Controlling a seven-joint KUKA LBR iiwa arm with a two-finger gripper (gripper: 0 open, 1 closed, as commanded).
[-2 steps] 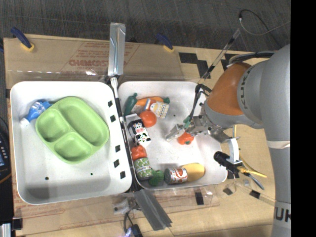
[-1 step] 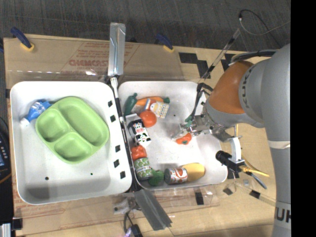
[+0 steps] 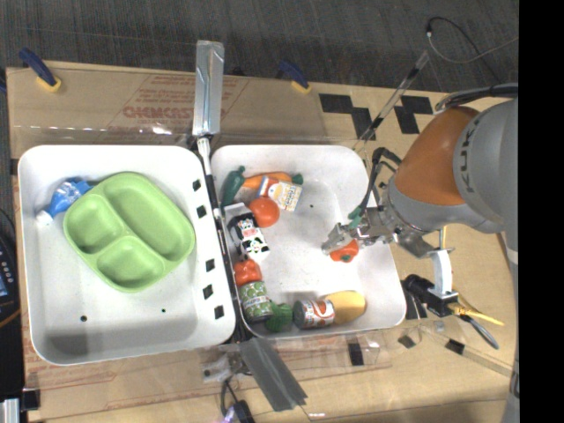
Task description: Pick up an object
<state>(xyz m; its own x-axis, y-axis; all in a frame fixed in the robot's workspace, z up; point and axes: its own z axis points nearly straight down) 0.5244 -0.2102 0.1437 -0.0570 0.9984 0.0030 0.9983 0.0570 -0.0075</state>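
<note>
We see the gripper (image 3: 344, 239) low in the right bin (image 3: 308, 161), near its right wall, at a small orange-red toy (image 3: 346, 250). Its fingers look clamped on the toy, though the view is too coarse for certainty. We judge the toy light, hard plastic and somewhat slick, so it is best pinched across its middle, clear of the wall.
</note>
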